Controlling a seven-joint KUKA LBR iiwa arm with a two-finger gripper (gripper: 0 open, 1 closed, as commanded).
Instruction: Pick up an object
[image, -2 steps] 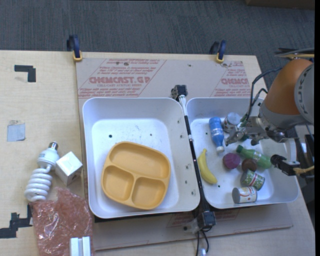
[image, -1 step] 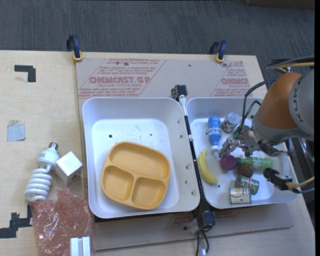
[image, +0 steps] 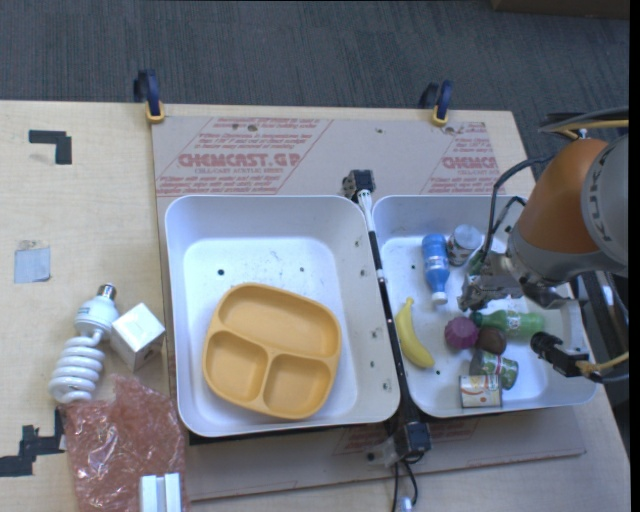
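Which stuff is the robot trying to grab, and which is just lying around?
For the job: blue plastic bottle, yellow banana, purple round fruit, green bottle, small tin can, gripper.

Lying about: yellow divided tray, white spiral light bulb, white cube.

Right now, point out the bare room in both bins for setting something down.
Left bin: a bare white strip along the far wall, behind the yellow divided plate, and a narrower one along the plate's left side. Right bin: a bare patch between the banana and the blue bottle, near the divider. Its right half is crowded around the tool.
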